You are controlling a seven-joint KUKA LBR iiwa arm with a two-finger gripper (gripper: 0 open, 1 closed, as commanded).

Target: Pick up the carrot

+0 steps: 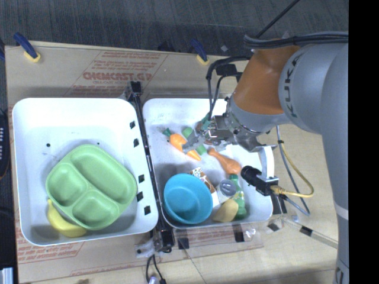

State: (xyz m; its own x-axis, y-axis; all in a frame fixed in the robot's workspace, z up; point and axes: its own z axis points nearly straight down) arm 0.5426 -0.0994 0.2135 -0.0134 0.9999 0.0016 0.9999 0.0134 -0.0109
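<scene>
One carrot (177,140) lies just left of gripper (204,136), mid right bin (155,110), long axis slanting toward its near-right corner; finger state: can't tell.

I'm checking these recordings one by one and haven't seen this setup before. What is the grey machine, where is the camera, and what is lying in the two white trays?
The grey and orange machine is a robot arm reaching in from the right; its gripper hangs over the right bin. One camera looks down at a slant from above. That bin holds a carrot, other orange toy foods, a blue bowl and small toys. The left bin holds a green divided plate lying over something yellow. I can't tell whether anything is held.
</scene>
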